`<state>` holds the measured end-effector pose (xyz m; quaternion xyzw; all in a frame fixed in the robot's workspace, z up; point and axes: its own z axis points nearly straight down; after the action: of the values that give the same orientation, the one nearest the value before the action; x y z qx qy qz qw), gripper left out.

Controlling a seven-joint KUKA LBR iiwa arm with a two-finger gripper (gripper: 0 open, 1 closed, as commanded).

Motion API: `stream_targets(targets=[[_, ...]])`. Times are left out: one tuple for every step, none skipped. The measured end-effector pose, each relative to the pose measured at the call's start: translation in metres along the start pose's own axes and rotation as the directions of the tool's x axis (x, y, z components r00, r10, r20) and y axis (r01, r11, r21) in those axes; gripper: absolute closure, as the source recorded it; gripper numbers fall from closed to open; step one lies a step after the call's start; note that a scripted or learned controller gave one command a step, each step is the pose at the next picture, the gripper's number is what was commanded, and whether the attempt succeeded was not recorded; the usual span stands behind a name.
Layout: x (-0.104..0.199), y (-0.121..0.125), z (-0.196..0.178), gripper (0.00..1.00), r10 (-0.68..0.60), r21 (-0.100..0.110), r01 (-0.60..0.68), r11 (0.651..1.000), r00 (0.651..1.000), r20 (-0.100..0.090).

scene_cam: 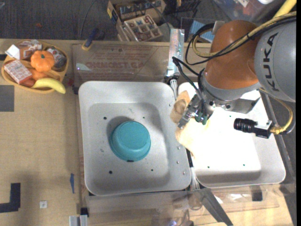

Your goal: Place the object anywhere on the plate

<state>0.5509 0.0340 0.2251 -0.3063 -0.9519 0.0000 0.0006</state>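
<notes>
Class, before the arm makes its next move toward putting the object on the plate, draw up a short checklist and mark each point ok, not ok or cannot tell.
1. Teal plate lies in the left bin: ok.
2. Plate surface free to receive something: ok.
3. Gripper is over the plate: not ok; it hangs at the seam between the bins.
4. Tan object beside the gripper is held: cannot tell.
5. Right bin floor under the arm is visible: not ok, largely hidden.
</notes>
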Motion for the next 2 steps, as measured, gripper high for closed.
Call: stream_targets(targets=[[0.029,0.044,0.011,1.0,-0.387,-0.001,0.387,0.922,0.922,0.0],[0.057,0.085,0.005,1.0,-0.579,-0.002,0.579,0.815,0.815,0.005]])
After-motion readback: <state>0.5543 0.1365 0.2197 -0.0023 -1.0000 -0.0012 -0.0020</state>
